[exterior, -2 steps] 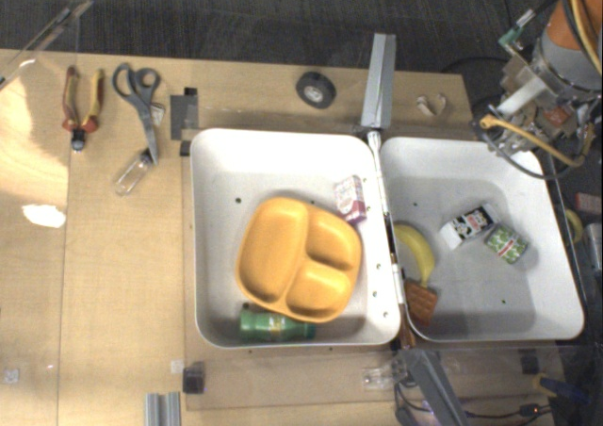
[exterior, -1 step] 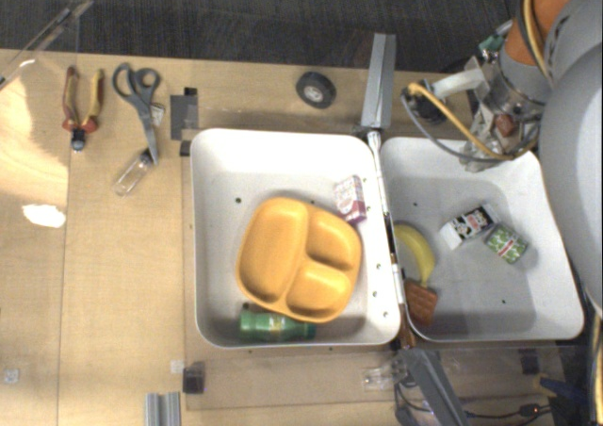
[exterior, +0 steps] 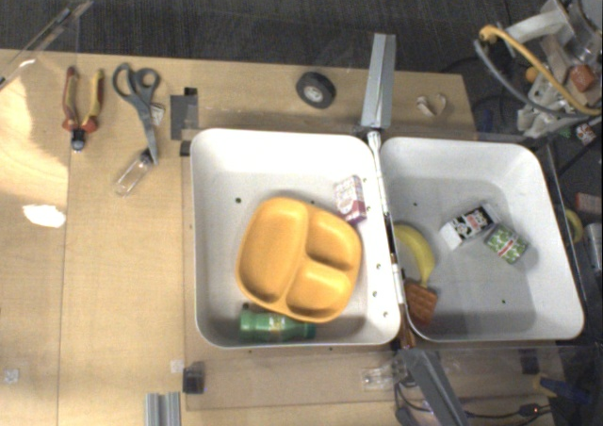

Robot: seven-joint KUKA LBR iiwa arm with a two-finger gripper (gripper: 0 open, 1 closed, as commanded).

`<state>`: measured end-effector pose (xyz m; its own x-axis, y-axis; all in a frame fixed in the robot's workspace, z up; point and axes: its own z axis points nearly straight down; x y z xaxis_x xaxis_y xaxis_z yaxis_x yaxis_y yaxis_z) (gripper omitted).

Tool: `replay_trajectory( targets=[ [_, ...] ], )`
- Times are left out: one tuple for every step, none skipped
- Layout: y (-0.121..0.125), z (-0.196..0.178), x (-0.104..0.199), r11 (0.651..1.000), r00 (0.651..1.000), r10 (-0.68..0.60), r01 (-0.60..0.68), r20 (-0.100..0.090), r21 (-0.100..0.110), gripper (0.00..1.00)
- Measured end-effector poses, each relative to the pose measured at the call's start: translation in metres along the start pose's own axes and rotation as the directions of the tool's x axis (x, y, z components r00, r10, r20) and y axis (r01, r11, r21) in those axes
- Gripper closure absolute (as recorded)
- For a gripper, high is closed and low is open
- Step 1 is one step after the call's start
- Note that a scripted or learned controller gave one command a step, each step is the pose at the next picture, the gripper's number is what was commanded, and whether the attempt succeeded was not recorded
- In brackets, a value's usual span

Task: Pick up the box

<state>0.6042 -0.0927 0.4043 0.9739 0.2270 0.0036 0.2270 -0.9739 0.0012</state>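
My arm [exterior: 565, 28] sits at the upper right; I cannot tell its grip state. The box [exterior: 467, 225] lies right of centre, touching a green carton [exterior: 506, 245], so I risk grabbing both.

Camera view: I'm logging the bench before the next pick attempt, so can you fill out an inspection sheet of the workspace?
Surface: wooden bench bearing a left bin and a right bin, side by side.
Job's things: black-and-white box in the right bin, a green box just beside it; a small purple-and-white box in the left bin.
Clutter: yellow divided tray and green bottle in the left bin; banana and a brown item in the right bin.
Grippers: arm at the upper right, away from the bins; fingers not discernible.
Cables: yellow cable looping by the arm.
Surroundings: scissors, pliers, tape roll on the bench.
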Motion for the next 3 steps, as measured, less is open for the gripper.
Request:
replay_trajectory(
  targets=[
    [0.054, 0.080, 0.013, 1.000, 1.000, -0.003, 0.003, 0.005, 0.002, 1.00],
    [0.013, 0.081, 0.051, 1.000, 1.000, 0.023, -0.023, 0.001, 0.002, 1.00],
    [0.061, 0.152, 0.033, 1.000, 1.000, 0.023, -0.023, 0.007, 0.002, 1.00]
  ],
)
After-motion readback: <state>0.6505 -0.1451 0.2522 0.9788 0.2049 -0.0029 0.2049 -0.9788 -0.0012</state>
